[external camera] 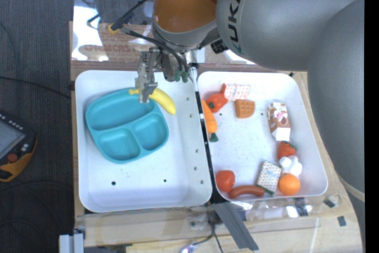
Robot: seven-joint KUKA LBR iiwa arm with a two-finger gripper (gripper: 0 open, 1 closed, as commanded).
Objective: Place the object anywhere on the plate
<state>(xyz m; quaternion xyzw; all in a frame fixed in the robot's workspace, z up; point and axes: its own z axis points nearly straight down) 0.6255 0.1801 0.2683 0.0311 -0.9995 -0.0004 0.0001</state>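
Reaching in from above, the grey arm hangs its gripper (145,90) over the far edge of the blue plate (126,126) in the left bin (100,189). A yellow banana (162,101) sits between the fingers, which are closed on one end of it. The other end pokes out past the plate's rim. The right bin (246,139) holds toy food, like a waffle (244,108), an orange (289,184) and a sausage (246,191).

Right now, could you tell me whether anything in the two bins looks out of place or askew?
The yellow toy banana sits half on the rim of the blue three-compartment plate, its other end over the left white bin. The gripper is at the banana's stem end.
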